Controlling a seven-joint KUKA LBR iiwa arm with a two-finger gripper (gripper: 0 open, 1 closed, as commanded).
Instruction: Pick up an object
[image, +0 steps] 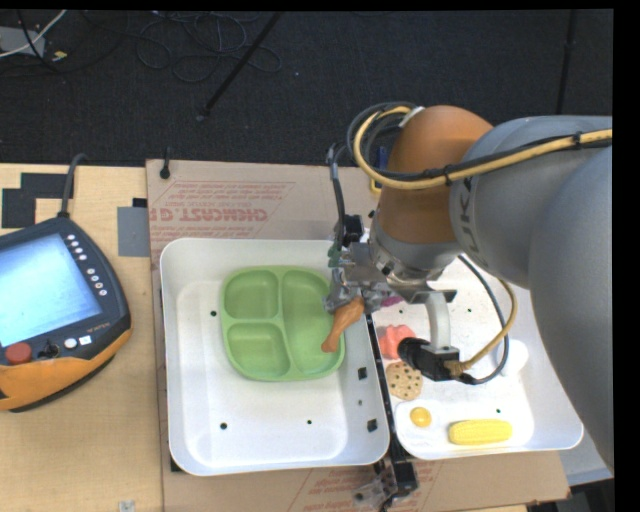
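My gripper (346, 300) hangs over the right edge of the left bin (190, 400), just above the right rim of a green divided plate (262, 325). An orange carrot-shaped piece (341, 325) slants down from between its fingers, so the gripper is shut on it. The carrot's lower tip is over the plate's right compartment. The grey arm with its orange band (435, 190) covers the top of the right bin (545, 425).
In the right bin lie a pink piece (392, 338), a brown dotted cookie (403, 379), a small yellow round piece (420, 417) and a yellow corn-like piece (479, 432). A teach pendant (55, 300) rests on the bench at the left.
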